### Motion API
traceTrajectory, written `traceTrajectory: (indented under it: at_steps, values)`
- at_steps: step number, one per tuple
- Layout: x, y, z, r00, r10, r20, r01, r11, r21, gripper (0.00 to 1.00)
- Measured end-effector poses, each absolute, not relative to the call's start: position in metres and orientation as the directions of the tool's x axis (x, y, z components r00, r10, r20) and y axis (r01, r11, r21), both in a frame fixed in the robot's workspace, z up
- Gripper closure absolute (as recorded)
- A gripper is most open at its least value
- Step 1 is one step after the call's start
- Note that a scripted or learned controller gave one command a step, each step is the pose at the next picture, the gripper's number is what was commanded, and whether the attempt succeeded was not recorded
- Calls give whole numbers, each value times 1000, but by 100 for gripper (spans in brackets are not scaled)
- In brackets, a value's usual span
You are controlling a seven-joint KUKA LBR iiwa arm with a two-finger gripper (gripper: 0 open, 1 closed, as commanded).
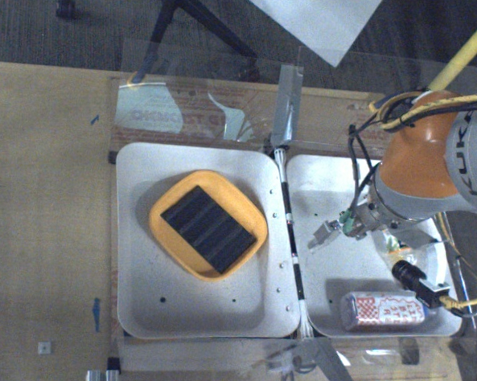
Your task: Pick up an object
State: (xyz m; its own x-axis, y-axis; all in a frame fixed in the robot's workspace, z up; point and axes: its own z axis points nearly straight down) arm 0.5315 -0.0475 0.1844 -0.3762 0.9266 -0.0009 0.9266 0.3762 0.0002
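Over the right bin [328, 312], at three o'clock: end effector [326, 231], fingers' state impossible to tell. Toward five o'clock, red-and-white can [383, 310] lying sideways. Left bin [128, 284], nine o'clock: orange-rimmed black-ribbed pad [208, 224].

Orange-rimmed pad [208, 224] with dark ribbed centre; red-and-white patterned can [383, 310]; white bins [130, 243]; orange-banded grey arm [422, 161].

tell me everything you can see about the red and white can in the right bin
The can is a small cylinder lying on its side, its long axis running roughly left to right along the near wall of the right bin. Its body bears a red and white checked pattern and its left end looks pale and metallic. It rests on the bin floor. The gripper is apart from it, higher in the view.
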Motion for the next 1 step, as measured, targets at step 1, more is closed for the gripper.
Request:
traceTrajectory:
  at_steps: [1]
  values:
    - [499,-133,164,-267,964,1,964,267,-2,0]
